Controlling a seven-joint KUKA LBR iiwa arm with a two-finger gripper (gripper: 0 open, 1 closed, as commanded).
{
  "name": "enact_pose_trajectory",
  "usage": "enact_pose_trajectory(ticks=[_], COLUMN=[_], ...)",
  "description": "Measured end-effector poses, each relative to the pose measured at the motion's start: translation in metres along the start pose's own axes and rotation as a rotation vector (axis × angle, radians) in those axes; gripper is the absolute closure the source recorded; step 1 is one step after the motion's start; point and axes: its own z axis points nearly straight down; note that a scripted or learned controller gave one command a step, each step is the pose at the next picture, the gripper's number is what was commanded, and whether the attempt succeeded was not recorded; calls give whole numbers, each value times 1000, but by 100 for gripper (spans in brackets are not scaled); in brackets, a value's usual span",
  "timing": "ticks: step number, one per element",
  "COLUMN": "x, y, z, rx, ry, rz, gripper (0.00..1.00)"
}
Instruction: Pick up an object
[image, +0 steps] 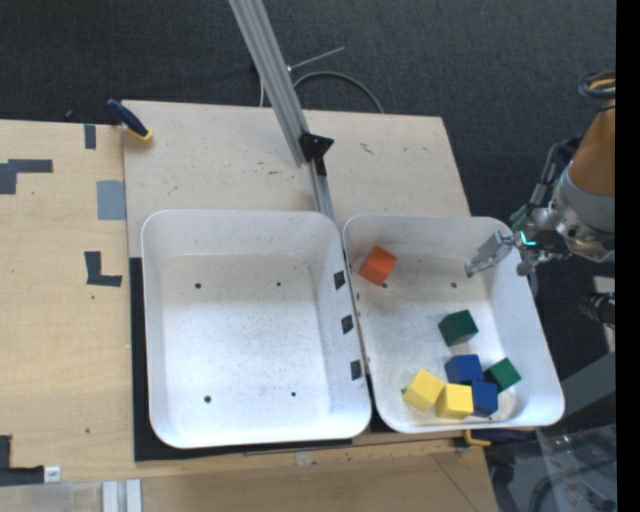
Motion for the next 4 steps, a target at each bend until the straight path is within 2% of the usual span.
enact_pose_trajectory(ticks=[1,4], x=[0,3], y=[1,5], z=[-2,144], rx=[-4,2], ry=[-1,0], rz=[-2,-1], gripper=[0,0])
